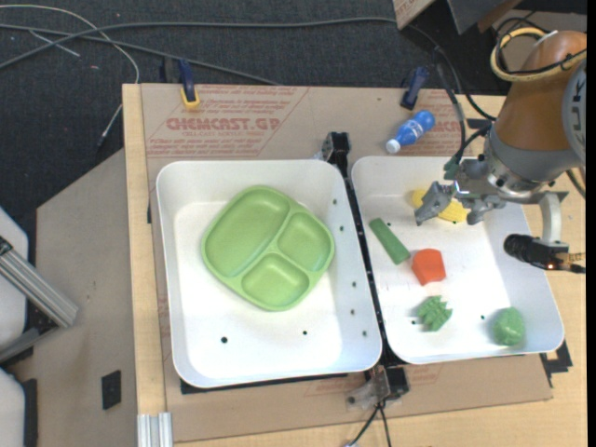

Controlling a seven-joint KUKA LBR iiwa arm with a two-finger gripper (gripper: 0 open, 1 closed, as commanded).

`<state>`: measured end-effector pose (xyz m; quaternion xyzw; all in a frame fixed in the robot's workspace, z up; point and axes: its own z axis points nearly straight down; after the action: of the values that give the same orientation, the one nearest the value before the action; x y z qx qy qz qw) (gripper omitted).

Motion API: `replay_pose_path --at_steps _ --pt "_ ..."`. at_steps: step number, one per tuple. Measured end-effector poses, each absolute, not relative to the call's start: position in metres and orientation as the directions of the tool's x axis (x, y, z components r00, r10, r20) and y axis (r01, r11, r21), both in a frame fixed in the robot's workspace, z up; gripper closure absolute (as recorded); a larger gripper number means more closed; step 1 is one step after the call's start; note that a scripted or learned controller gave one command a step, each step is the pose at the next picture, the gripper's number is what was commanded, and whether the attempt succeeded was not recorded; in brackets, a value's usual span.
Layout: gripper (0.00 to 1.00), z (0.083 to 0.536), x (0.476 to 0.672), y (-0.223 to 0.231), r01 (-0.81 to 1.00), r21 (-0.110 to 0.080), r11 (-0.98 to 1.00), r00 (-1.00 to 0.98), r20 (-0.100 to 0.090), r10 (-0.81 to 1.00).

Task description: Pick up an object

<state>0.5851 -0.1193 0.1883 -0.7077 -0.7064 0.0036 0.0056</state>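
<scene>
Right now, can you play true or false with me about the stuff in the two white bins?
1. The green divided plate lies in the left white bin. True.
2. The orange block sits on the plate. False: it lies in the right white bin.
3. The gripper hovers above the yellow object. True.
4. The blue and white bottle lies in the left bin. False: it lies outside both bins, on the cardboard.

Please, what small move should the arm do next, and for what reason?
Probably lower the tool straight down. It hangs over the small yellow object at the back of the right white bin, with nothing seen between its fingers. The orange block and the green bar lie apart from it, so a descent looks unobstructed.
</scene>
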Motion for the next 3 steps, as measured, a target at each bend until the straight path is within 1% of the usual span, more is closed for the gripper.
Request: replay_pose_path --at_steps 1,2,3 --pt "0.0 0.194 0.588 -0.119 1.0 -0.001 0.0 0.0 0.001 1.0" --pt "0.0 0.134 0.586 -0.112 1.0 -0.007 0.0 0.0 0.003 1.0" --pt "0.0 0.087 0.588 -0.11 1.0 0.0 0.0 0.0 0.005 1.0"
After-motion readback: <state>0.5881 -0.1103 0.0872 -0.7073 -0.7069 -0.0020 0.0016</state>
